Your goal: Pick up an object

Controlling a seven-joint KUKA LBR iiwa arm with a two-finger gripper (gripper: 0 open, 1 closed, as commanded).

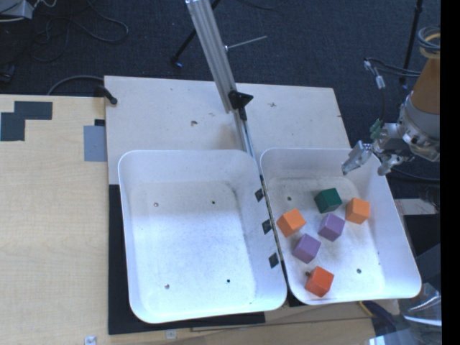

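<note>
Two shallow white bins are sitting side by side on the bench, the left bin (144,192) beside the right bin (392,264). The grey arm (425,99) is reaching in from the right, its gripper (372,160) hovering above the right bin's far right corner with fingers spread and nothing between them. Six blocks are lying in the right bin: a green cube (328,200) toward the far edge, an orange cube (357,210) near the right edge, a purple cube (331,226) just beside it, another purple cube (307,248), an orange cube (291,222) near the left edge, and a red-orange cube (319,281) near the front edge.
</note>
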